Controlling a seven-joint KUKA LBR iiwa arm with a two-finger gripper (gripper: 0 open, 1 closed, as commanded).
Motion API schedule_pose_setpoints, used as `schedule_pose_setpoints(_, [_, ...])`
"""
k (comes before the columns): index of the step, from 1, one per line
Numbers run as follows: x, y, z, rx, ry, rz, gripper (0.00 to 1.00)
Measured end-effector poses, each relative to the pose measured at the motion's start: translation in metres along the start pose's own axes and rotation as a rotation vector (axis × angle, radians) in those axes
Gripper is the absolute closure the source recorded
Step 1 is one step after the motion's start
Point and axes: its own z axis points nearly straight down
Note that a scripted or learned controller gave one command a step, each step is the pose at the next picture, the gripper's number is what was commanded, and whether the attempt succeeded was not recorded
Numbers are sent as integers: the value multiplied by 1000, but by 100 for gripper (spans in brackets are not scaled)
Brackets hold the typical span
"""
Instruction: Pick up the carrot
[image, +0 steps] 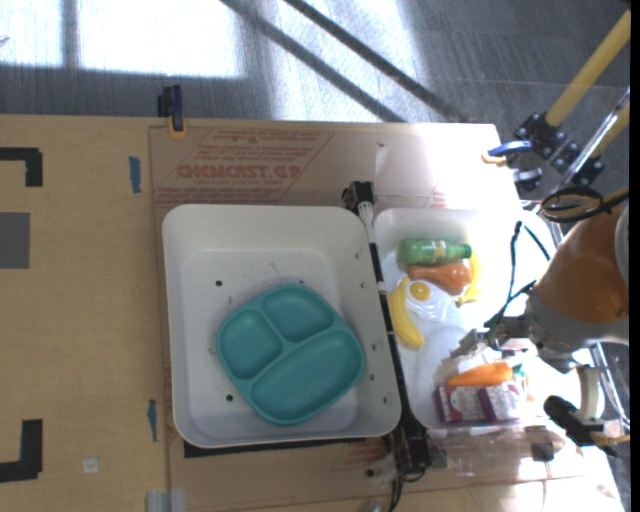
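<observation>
— Carrot (481, 375) lying flat in right bin (440, 222), atop purple box (478, 402), near front edge.
— Pincer (487, 345) poised just above carrot; grip hard to read, cannot tell.
— Green bottle (433, 250), banana (405, 318) further back.
— Teal plate (291, 352) sitting in left bin (190, 300).
</observation>
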Motion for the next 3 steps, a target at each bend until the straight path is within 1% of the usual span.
schedule_pose_setpoints(1, [-27, 166, 6, 16, 1, -100, 0])
schedule_pose_setpoints(2, [-57, 126, 3, 12, 4, 0, 0])
schedule_pose_setpoints(3, [-52, 148, 4, 15, 3, 155, 0])
